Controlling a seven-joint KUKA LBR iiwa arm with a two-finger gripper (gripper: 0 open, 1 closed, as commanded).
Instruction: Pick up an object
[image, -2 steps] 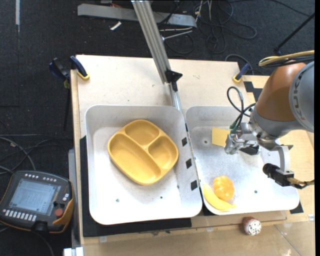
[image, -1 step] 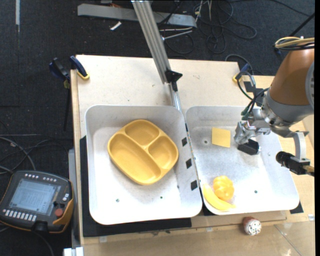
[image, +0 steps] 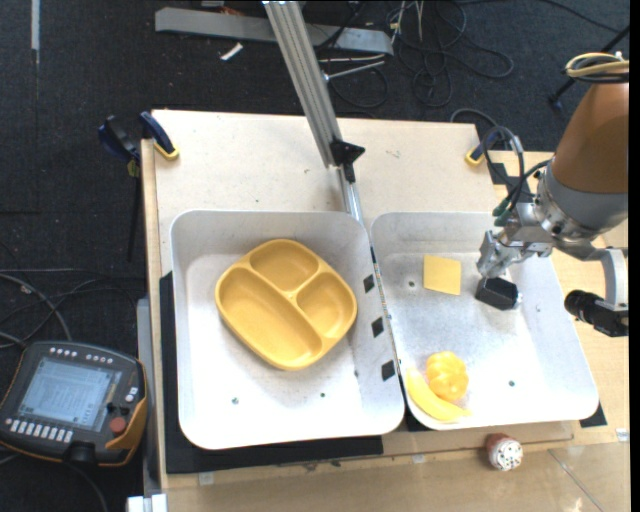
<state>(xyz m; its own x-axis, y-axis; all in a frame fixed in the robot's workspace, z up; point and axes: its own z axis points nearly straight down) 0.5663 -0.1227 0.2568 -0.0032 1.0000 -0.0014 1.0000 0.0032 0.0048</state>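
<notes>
In the right bin (image: 540, 340) lie a flat pale yellow square block (image: 442, 275), a yellow lumpy toy (image: 447, 373) and a yellow banana (image: 432, 402) by the front rim. My gripper (image: 494, 282) hangs over the bin's back right part, just right of the square block. A small black piece (image: 496, 293) sits at its tip. The left bin (image: 200, 300) holds a yellow divided plate (image: 286, 302).
A metal pole (image: 312, 85) slants down to the ridge between the bins. A small speckled ball (image: 504, 453) rests on the bench in front of the right bin. A teach pendant (image: 70, 398) lies at the lower left, off the bench.
</notes>
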